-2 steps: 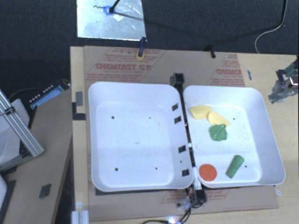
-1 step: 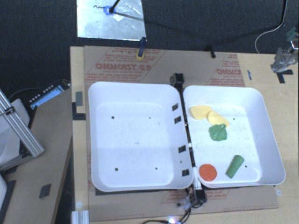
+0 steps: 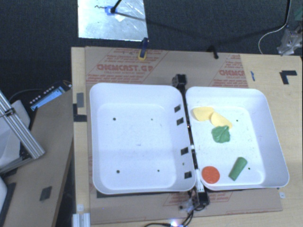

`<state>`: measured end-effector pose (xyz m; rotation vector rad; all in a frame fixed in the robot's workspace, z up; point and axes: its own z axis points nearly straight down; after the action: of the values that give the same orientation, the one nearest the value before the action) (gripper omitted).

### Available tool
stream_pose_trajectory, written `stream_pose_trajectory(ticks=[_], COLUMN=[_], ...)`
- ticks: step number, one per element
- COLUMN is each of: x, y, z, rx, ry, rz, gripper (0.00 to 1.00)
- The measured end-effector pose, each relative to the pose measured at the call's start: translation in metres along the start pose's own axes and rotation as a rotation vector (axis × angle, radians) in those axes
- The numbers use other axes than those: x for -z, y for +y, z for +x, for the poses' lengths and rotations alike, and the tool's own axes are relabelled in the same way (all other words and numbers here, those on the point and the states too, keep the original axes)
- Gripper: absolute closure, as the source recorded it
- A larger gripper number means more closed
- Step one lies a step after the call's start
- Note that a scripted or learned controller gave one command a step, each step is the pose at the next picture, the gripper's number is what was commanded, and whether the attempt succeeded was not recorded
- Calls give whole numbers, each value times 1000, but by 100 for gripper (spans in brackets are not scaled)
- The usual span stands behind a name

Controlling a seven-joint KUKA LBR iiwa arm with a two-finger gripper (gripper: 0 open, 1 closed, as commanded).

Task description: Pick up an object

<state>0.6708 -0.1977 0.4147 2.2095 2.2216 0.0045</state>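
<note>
While tool sits out of frame (state cannot be told), two white bins lie side by side on surface: left bin [image 3: 137, 141], right bin [image 3: 272, 141]. Right bin holds yellow pieces [image 3: 210, 116] near top-left corner, green leafy piece [image 3: 220, 134] mid, green cylinder [image 3: 237, 168] near bottom edge, orange disc [image 3: 210, 175] bottom-left corner.

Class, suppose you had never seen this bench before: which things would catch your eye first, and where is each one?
The bright items in the right bin stand out: two yellow pieces near its upper left, touching a green leafy piece just below them. Nearer the front lie a round orange-red object in the bin's left corner and a green cylinder tilted beside it. Beyond the bins, a shiny silver sheet lies on the dark floor.
</note>
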Motion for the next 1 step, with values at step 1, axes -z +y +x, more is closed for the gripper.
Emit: stream_pose_trajectory(ticks=[1], x=[-58], y=[-53], z=[-9], rx=[-6], ry=[4], rz=[12], gripper=[100])
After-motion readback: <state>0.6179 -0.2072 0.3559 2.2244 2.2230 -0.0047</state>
